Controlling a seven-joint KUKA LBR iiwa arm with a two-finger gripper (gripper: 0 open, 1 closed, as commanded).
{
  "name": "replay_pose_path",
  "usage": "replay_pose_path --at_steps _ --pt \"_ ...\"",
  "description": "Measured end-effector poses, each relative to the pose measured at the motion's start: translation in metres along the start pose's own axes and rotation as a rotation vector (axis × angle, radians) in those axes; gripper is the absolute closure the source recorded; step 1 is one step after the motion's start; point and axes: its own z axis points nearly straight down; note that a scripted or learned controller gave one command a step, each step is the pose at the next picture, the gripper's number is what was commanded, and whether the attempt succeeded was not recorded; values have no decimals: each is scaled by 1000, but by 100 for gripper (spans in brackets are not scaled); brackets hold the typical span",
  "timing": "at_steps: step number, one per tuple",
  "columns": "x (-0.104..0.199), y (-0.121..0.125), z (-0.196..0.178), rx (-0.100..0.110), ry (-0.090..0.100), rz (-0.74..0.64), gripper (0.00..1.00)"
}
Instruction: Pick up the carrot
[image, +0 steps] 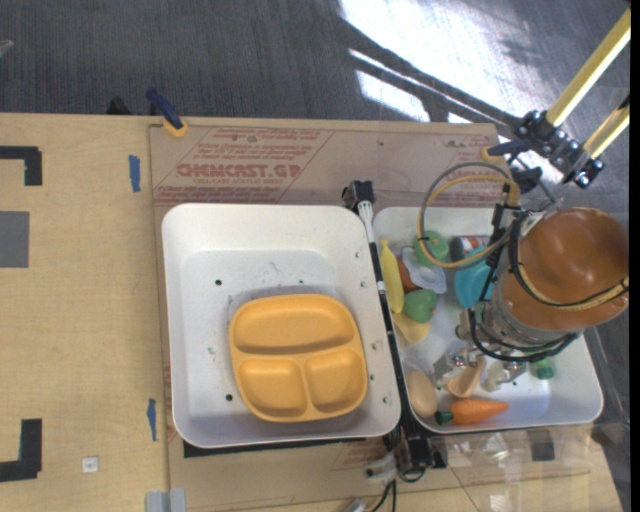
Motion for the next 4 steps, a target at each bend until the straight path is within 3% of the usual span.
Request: replay_pose_path --at_steps 1,2,3,4 --pt "-127 4 -99 -6 -4 -52 0" --pt "-53 -30 -92 -18 2 30 0" --pt "-61 -31 -104 -12 -8 24 100" --pt "-9 -47 -19 -32 -1 -26 100"
